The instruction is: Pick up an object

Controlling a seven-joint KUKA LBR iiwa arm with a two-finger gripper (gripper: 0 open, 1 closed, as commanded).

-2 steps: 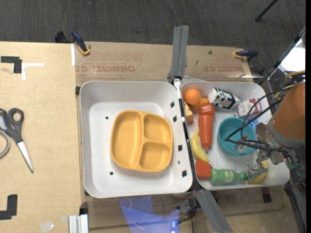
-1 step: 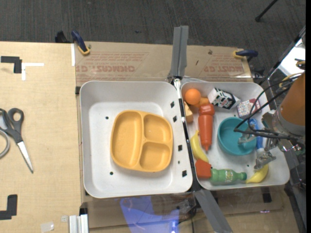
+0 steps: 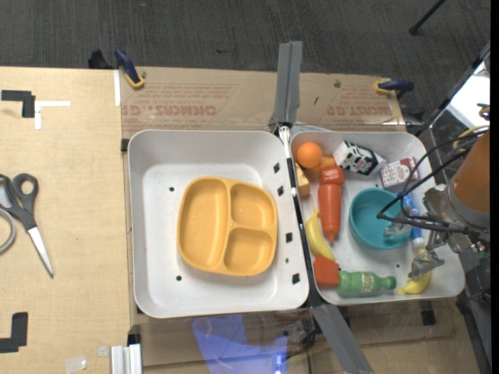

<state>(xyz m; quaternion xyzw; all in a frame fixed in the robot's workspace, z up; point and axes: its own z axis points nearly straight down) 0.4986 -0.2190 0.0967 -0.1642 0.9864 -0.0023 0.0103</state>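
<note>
The right bin [image 3: 365, 135] holds several items: an orange ball [image 3: 309, 154], a long orange-red bottle [image 3: 330, 205], a yellow banana [image 3: 317, 241], a green bottle [image 3: 365, 284] lying on its side, a teal bowl [image 3: 376, 220], a black-and-white toy [image 3: 355, 159], a small pale carton [image 3: 396, 174] and a small yellow piece [image 3: 414, 285]. My gripper [image 3: 426, 262] hangs low at the bin's front right corner, just above the yellow piece and right of the bowl. Nothing shows as held.
In the left bin [image 3: 148, 209] lies a yellow divided plate [image 3: 228, 227]. Scissors [image 3: 27, 216] rest on the wooden bench at the far left. Black cables [image 3: 425, 170] run from the arm across the right bin's right side. Blue clamps [image 3: 129, 67] hold the cardboard behind the bins.
</note>
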